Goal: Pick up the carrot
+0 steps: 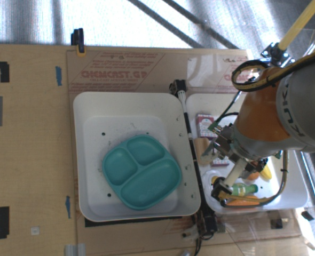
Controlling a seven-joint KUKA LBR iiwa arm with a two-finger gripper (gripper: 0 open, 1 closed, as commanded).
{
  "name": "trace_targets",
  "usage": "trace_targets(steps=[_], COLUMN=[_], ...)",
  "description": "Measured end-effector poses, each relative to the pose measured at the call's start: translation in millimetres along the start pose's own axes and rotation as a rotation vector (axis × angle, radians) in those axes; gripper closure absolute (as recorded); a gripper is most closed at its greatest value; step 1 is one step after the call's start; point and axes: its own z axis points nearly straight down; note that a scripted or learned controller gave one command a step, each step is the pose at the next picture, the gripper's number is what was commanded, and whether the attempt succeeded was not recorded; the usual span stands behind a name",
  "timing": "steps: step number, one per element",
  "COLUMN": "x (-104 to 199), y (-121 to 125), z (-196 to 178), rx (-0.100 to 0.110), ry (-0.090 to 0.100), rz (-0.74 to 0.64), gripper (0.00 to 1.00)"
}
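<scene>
The carrot [244,200] is a slim orange piece lying flat near the front wall of the right bin [291,193]. My gripper [228,154] hangs over the middle of that bin, under the grey and orange wrist. It sits a little behind and to the left of the carrot. The wrist hides the fingertips, and nothing shows between them.
A green toy [246,189] lies just behind the carrot, with a yellow piece [265,171] to its right. A red and white packet [204,124] lies at the back left of the right bin. The left bin [88,143] holds a teal divided plate [141,170].
</scene>
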Motion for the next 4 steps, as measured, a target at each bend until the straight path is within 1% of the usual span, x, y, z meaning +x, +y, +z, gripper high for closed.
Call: trace_targets(steps=[1,2,3,4], x=[-46,-59,-97,-34], y=[40,119,113,123], z=[-1,67,40,26], rx=[-0.006,-0.013,-0.008,-0.01], ry=[0.002,0.0,0.003,0.006], rz=[-0.096,-0.091,-0.103,0.024], gripper=[0.0,0.0,0.0,0.0])
